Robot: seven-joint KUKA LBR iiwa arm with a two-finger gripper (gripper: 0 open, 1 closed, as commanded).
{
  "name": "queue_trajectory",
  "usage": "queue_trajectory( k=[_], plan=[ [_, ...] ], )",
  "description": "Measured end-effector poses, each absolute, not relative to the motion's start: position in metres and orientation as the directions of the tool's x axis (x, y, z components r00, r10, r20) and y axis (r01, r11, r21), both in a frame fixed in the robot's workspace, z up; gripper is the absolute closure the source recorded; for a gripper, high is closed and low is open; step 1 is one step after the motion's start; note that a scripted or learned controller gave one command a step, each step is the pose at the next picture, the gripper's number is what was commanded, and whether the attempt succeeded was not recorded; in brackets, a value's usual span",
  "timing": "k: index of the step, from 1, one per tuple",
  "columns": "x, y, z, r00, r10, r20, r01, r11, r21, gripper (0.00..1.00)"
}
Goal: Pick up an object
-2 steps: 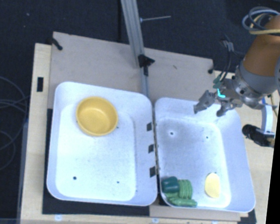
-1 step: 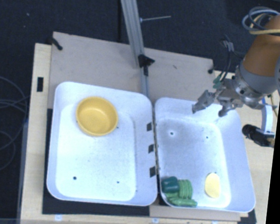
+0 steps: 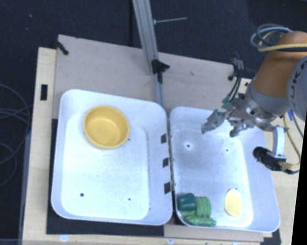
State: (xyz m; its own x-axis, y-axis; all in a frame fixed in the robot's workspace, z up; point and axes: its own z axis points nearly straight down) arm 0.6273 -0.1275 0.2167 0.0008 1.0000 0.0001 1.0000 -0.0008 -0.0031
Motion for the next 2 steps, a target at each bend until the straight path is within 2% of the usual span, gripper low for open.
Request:
queue_trajectory(
  k=[1, 2],
  plan=[
    [0.621, -0.126, 0.173, 0.0, 1.0, 0.0, 1.0, 0.0, -0.003, 0.0],
    [0.628, -0.12, 0.122, 0.0, 1.0, 0.0, 1.0, 0.0, -0.003, 0.0]
  ],
)
